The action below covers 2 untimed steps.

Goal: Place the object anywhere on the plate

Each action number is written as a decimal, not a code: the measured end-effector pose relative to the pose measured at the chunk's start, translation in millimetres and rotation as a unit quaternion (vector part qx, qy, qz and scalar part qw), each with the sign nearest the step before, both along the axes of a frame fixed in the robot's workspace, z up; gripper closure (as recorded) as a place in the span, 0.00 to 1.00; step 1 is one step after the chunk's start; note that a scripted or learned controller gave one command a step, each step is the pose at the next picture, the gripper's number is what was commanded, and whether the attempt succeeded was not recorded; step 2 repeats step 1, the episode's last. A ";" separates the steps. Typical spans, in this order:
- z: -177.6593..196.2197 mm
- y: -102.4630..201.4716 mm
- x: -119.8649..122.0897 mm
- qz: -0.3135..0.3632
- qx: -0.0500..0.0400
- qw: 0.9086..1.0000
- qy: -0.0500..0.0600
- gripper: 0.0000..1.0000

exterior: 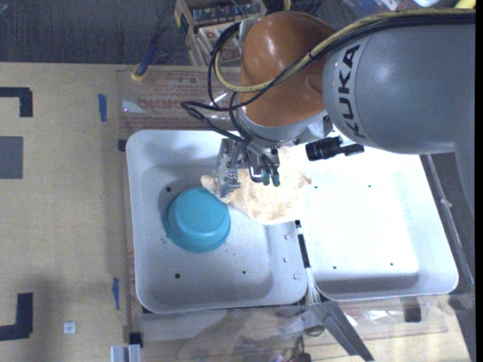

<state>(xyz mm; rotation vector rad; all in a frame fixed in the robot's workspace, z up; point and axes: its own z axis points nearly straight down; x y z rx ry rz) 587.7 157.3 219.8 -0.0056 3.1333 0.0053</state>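
Hovering near the left bin's (151, 277) back edge, the gripper (247, 173) hangs over a tan plate (268, 198); its grasp is unclear. A blue bowl (198, 219) sits beside.

Blue bowl (198, 219) sat in white left bin (151, 277); pale tan plate (264, 198) beside it; arm (407, 81) was grey with orange band (283, 70).
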 end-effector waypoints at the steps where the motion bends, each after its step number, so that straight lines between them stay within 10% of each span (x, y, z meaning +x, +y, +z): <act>1: 0.2 -0.1 0.1 0.000 0.000 1.000 0.000 0.00; 2: 0.2 -0.1 0.1 0.000 0.000 1.000 0.000 0.00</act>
